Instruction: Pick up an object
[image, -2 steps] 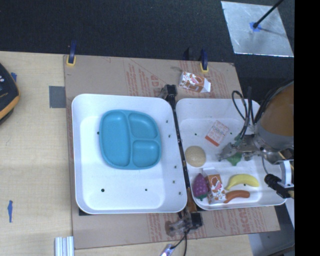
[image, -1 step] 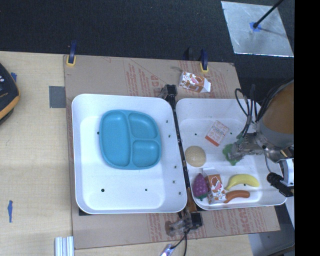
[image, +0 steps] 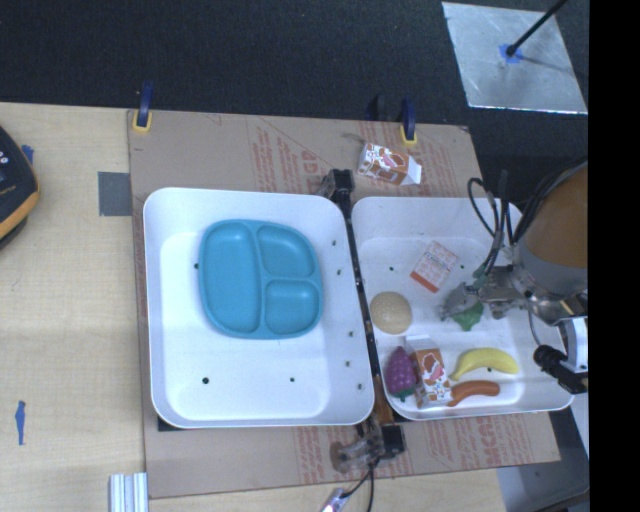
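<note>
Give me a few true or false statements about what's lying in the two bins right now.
1. The blue divided plate lies in the left bin. True.
2. The banana lies in the left bin. False: it lies in the right bin.
3. The purple grapes are beside a small carton. True.
4. The claw holds the round tan ball. False: the ball lies apart from it, on the bin floor.

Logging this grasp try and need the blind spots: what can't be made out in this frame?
- Gripper: finger state too small and cluttered in the camera view; contact with the green item unclear.
- Green item: partly covered by the gripper, so its identity is unclear.
- Arm: cut off at the right.
- Carton print: too small to read.
</note>
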